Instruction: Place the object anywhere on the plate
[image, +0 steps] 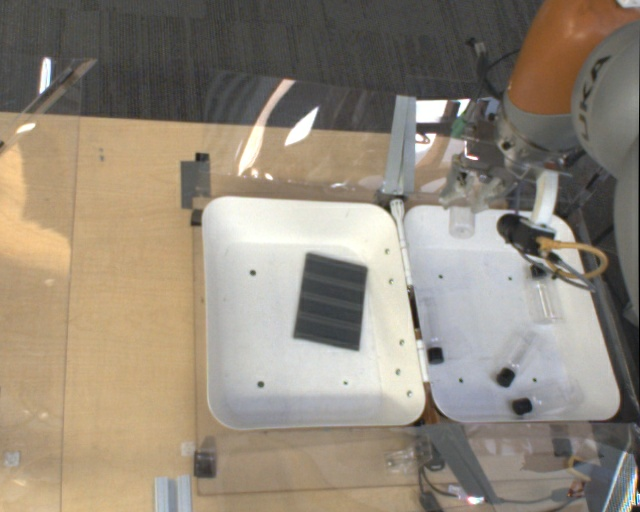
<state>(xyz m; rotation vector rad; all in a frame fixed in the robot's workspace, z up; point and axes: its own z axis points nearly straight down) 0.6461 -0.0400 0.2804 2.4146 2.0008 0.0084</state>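
- The arm (575, 75), grey with an orange band, reaches in from the right over the far edge of the right bin (465, 300).
- The gripper (461, 208) hangs over the far left corner of the right bin, close to the divider between the bins. Whether it is open or closed cannot be told from this angle, and nothing can be seen held in it.
- The plate (331, 300), a dark grey ribbed rectangle, lies flat near the middle of the left bin (235, 385), turned slightly off square to the bin's walls. Nothing rests on it.
- The loose things all lie in the right bin, well apart from the plate. A clear tube (545, 300) sits toward the right side, a capped tube (513, 366) with a black end lies nearer the front, and a small black-topped piece (521, 406) sits just in front of that.
- A small black bit (435, 354) rests at the right bin's left rim.
- Black and yellow cables (560, 255) loop over the far right part of the right bin, below the wrist.
- Both bins stand on a pale wooden surface (100, 300).
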